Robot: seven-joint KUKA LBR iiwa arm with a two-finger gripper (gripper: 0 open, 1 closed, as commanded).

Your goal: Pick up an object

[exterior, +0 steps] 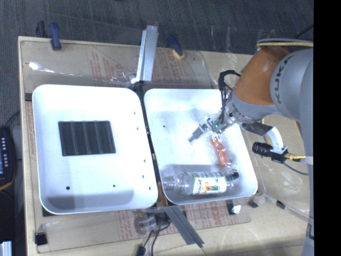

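Nearest you, along the front wall of the right bin (160, 143), lies the clear bottle (200, 183): on its side, long axis running left-right w/ the bin wall, dark cap end toward the right, label mid-body. It's touching or just beside that front wall, so approach room on that side looks tight.

Next back is the orange packet (221, 151), a slim thing lying front-to-back w/ a slight tilt, its near end close to the bottle's cap end, its far end right under the claw (205, 129).

The claw sits just beyond and a bit left of the packet's far end, hanging off the arm that comes in from the right. One grey finger sticks out down-left; whether the claw is released or clenched, you can't tell from this angle. Nothing visibly sits between its tips.

So the key relation: the packet is the closest candidate, lying toward the front-right of the claw, long axis roughly front-back. You'd likely want the close direction across that axis, i.e. left-right. Bottle is farther forward, axis turned approx. crosswise to the packet's.

Left bin (48, 143) holds a dark ribbed block (87, 138), well apart from the claw.
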